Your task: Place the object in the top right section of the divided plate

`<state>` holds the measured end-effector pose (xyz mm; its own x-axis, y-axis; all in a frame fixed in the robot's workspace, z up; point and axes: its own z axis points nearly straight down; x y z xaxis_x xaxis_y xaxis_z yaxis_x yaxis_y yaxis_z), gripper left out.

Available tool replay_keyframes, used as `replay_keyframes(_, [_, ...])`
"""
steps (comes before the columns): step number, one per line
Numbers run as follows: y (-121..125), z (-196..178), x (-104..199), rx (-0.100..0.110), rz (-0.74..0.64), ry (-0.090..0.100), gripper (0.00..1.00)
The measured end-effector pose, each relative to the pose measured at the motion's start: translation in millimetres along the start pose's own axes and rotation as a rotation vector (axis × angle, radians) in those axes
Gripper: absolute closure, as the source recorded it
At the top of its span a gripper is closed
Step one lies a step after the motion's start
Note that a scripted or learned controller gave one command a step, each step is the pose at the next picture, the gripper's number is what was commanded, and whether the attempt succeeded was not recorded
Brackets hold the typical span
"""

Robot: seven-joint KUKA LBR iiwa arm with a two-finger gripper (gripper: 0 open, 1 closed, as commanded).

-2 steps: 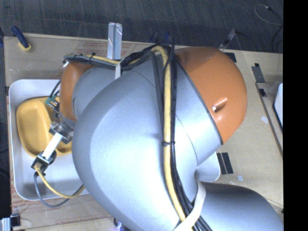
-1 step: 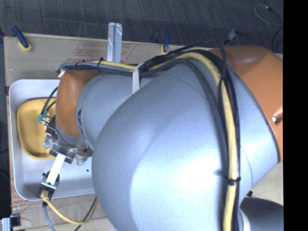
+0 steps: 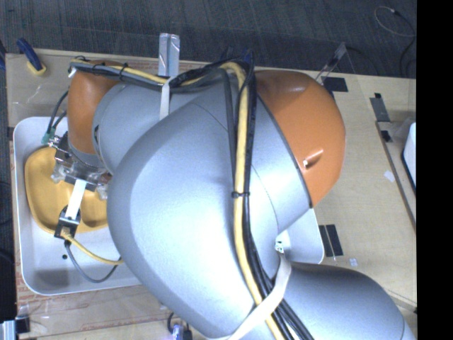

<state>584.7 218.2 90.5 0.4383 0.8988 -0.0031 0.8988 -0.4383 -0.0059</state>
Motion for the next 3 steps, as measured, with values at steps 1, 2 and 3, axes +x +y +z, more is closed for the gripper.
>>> replay_keyframes(1, [-14.9, -91.4, -25.1, -0.002, -0.179, 0.002, 0.0])
replay_keyframes(2, [-47.2, -54.5, -86.0, 0.0, -0.192, -0.001, 0.0])
replay_keyframes(3, [-2.7, -52.8, -1.1, -0.003, -0.332, 0.001, 0.0])
